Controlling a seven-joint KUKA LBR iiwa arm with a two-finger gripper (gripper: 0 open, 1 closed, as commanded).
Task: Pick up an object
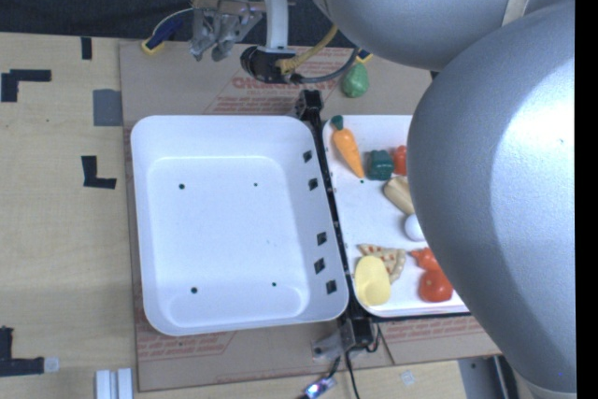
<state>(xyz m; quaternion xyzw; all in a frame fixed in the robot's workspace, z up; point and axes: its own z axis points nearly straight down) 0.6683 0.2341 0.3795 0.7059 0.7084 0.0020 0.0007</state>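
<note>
The toy foods lie in the right bin (pixel 374 308), whose right part is hidden behind the grey arm (pixel 486 154); a toy carrot (pixel 348 149) lies tilted near the bin's upper left corner, with a dark teal block (pixel 379 165) just beside it and a red piece (pixel 401 160) touching that block; below these sit a beige piece (pixel 400 194) and a small white egg (pixel 413 226); lower still a pizza-like wedge (pixel 383 255) rests against a yellow piece (pixel 371 281), and a red-orange piece (pixel 433 280) lies near the bin's lower edge. A green toy (pixel 355 83) sits outside the bins on the cardboard sheet (pixel 168 75), above the right bin. The left bin (pixel 149 229) touches the right one along a clipped seam. The gripper (pixel 213 49) hangs beyond the left bin's upper edge, well apart from the toys, nothing between its fingers; how far apart they stand I cannot tell.
</note>
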